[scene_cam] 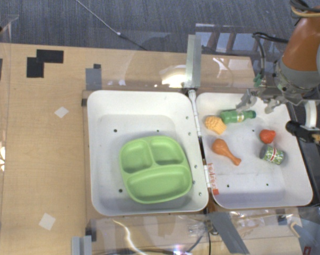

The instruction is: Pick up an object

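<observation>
The gripper (pixel 257 101) hung spread above the green bottle (pixel 237 116), which might have rolled against the corn (pixel 215 124) if nudged.

White bins on my bench: two, left bin (pixel 96 158) and right bin (pixel 287 190)
Green divided plates: one (pixel 155 169)
Green bottles: one (pixel 237 116)
Yellow corn pieces: one (pixel 215 124)
Drumsticks: one (pixel 225 150)
Red tomatoes: one (pixel 267 136)
Green cans: one (pixel 273 155)

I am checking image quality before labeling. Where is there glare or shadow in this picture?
Camera view: strong glare on the clear panel behind the bins; soft shadow under the green tray in the left bin; the right bin is evenly lit and its small objects look sharp.
</observation>
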Controlling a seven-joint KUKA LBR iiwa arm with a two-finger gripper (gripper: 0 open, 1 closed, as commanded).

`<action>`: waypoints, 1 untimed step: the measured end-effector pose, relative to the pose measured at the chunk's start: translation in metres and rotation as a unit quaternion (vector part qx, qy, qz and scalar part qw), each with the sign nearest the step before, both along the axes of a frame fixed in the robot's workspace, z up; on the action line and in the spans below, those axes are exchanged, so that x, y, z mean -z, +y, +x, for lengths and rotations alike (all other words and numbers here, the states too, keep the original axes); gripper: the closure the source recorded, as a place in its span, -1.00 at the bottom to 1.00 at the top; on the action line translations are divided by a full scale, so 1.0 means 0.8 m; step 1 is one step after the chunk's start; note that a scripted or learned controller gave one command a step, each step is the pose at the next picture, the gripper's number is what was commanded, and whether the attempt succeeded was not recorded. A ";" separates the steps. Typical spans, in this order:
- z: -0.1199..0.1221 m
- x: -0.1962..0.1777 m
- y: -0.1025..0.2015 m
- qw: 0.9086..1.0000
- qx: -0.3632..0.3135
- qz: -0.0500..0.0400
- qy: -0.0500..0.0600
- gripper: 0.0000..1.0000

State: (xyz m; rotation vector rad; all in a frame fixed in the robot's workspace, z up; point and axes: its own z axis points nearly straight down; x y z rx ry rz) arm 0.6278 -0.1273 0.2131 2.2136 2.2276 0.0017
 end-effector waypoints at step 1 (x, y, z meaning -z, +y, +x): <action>-0.004 0.137 0.013 0.998 0.063 -0.001 -0.009 -1.00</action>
